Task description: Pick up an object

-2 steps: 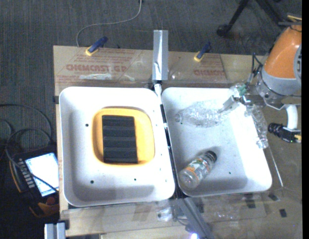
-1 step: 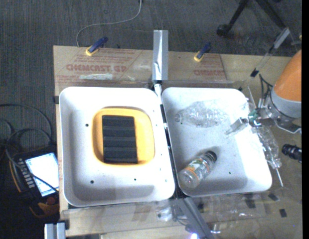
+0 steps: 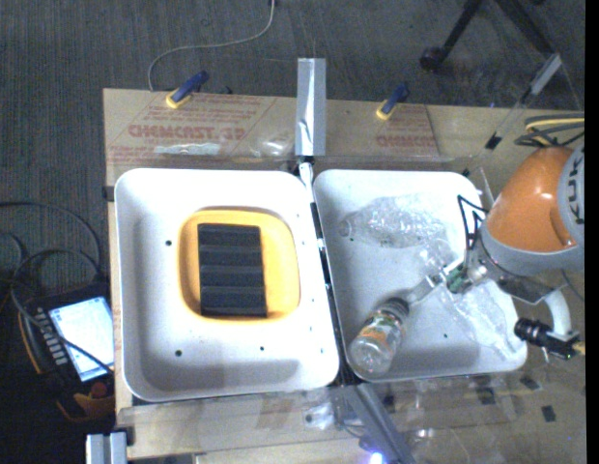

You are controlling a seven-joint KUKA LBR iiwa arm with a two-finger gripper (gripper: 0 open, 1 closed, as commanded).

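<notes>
Hand (image 3: 437, 280) low in the right bin (image 3: 415, 184), fingers' state not discernible and nothing visibly held, so the pick is judged not yet made: small clear bottle (image 3: 375, 339) (lying just beside it) and crumpled plastic (image 3: 396, 222) rest there; yellow-framed black block (image 3: 235, 268) lies in the left bin (image 3: 145, 259).

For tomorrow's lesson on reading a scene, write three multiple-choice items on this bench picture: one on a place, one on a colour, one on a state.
1. Where does the clear bottle lie?
A. right bin, front left corner
B. left bin, middle
C. on the floor

2. What colour is the rim of the tray under the black ribbed pad?
A. blue
B. yellow
C. red

3. How is the bottle posed?
A. upright
B. hanging in the air
C. lying on its side

Answers:
1 A: it rests by the right bin's near left corner.
2 B: a yellow border frames the pad.
3 C: its length lies along the bin floor.
</notes>
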